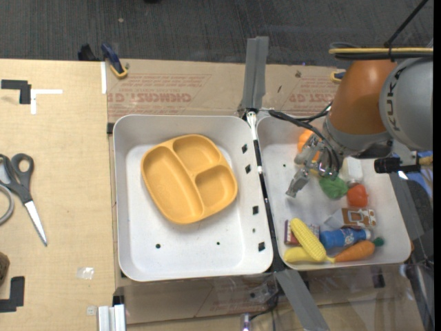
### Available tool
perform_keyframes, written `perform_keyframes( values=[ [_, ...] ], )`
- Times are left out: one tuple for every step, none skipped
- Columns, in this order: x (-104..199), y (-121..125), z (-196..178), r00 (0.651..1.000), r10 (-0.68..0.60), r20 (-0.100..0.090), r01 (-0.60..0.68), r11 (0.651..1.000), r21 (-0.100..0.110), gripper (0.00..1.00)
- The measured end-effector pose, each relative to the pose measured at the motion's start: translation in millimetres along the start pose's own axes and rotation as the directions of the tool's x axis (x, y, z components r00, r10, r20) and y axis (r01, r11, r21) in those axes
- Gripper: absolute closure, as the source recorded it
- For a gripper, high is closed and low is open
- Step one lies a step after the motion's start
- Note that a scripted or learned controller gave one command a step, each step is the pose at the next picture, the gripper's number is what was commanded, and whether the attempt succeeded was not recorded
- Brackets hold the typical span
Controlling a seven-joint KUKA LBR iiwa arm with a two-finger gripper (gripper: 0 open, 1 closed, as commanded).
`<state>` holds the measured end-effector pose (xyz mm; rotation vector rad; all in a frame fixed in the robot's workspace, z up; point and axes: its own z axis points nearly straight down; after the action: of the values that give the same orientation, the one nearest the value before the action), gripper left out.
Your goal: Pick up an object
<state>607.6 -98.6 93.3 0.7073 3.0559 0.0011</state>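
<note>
The pick looks not yet done. The gripper point(301, 178) hangs low over the right bin point(275, 205), its fingers apart with nothing visible between them, though the slant makes that hard to confirm. The likely targets lie in this bin: a green object point(334, 187) just beside the gripper, and corn point(307, 238) and a carrot point(355, 250) along the bin's near edge. Closing and lifting remain.

One camera sits high up and looks down at a slant on the tabletop point(55, 116). It sees both white bins point(124, 254) whole, from not too close.
</note>
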Motion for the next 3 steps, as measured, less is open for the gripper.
perform_keyframes(
  values=[
    [-31.7,9.4,-0.8,0.996,-0.085,0.002,0.085,0.996,0.001,0.00],
    [-33.1,10.2,-11.3,0.996,-0.088,0.008,0.088,0.996,0.001,1.00],
    [24.4,27.9,-165.6,1.000,0.024,-0.002,-0.024,1.000,0.001,1.00]
  ],
)
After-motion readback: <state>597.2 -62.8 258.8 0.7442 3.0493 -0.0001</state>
